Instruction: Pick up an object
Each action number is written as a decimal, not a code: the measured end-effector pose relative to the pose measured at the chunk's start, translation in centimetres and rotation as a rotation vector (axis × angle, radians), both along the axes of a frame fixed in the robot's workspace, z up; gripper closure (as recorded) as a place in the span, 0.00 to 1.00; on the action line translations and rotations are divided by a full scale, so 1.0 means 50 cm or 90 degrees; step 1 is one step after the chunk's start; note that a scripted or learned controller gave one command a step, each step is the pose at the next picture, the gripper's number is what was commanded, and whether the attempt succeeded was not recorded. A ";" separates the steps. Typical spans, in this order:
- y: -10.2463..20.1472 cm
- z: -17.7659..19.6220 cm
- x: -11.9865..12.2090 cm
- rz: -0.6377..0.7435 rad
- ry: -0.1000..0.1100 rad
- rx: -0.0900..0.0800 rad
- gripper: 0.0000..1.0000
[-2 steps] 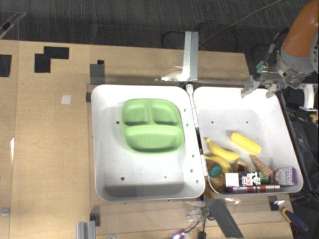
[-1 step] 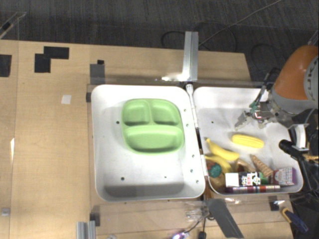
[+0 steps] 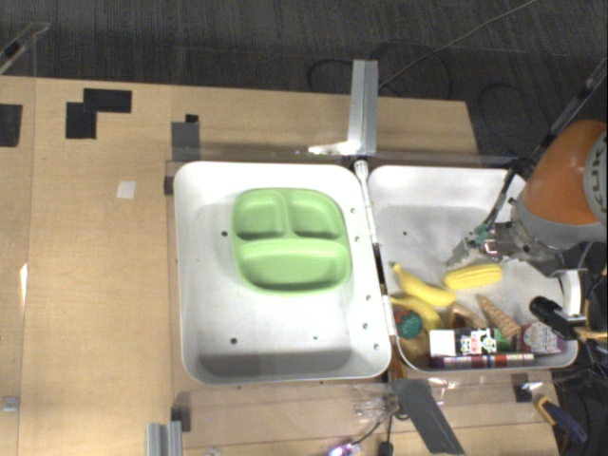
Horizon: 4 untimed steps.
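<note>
- A small yellow corn cob (image 3: 472,276), likely a toy, lies in the right bin (image 3: 427,198), toward its 4 o'clock part, long axis running roughly 9 to 3 o'clock.
- It looks light, stiff and smooth, probably plastic, so it may slip or roll. My guess is the best hold is across its narrow middle, fingers closing from 12 and 6 o'clock.
- The gripper (image 3: 480,245) sits just at the cob's 12 o'clock, very near or touching it. The cob is not seen between the fingers, and I cannot tell whether they are parted or closed.
- The grey arm (image 3: 570,188) with its orange band enters from 3 o'clock.
- At the cob's 8 o'clock lies a banana (image 3: 423,291), close by. A teal ball (image 3: 409,327), a cone (image 3: 499,315) and a flat box (image 3: 464,343) crowd the bin's 6 o'clock edge.
- The left bin (image 3: 204,264) holds a green divided tray (image 3: 289,237), well apart from the gripper.
</note>
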<state>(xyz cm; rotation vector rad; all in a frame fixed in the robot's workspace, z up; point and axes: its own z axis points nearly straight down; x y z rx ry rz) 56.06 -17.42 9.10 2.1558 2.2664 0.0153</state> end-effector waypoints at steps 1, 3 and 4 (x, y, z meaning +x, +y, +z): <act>-0.008 0.002 -0.066 0.094 -0.003 -0.003 0.00; -0.005 0.026 -0.061 0.094 -0.006 -0.002 0.00; 0.068 0.001 -0.025 -0.017 0.001 -0.001 0.00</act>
